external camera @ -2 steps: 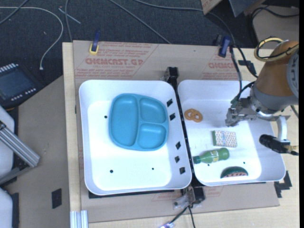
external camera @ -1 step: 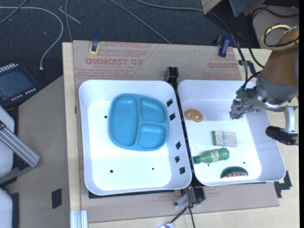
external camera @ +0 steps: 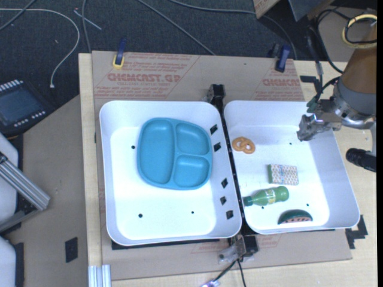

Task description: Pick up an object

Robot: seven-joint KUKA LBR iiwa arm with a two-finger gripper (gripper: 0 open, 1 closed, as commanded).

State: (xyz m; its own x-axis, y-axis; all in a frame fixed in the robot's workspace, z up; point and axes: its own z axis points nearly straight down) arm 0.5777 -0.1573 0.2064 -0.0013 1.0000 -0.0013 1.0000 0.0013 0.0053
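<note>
The bench (external camera: 90,160) is carrying two white bins side by side. The left bin (external camera: 119,214) is holding a blue divided plate (external camera: 175,153). The right bin (external camera: 335,190) is holding a green bottle (external camera: 267,197) lying on its side, a small patterned packet (external camera: 283,173), a watermelon slice (external camera: 295,217) near the front edge, and a small pretzel (external camera: 243,145). The arm (external camera: 359,82) is reaching over the far right corner; its gripper (external camera: 310,126) is hanging above bare bin floor, holding nothing, and I cannot tell its state.
</note>
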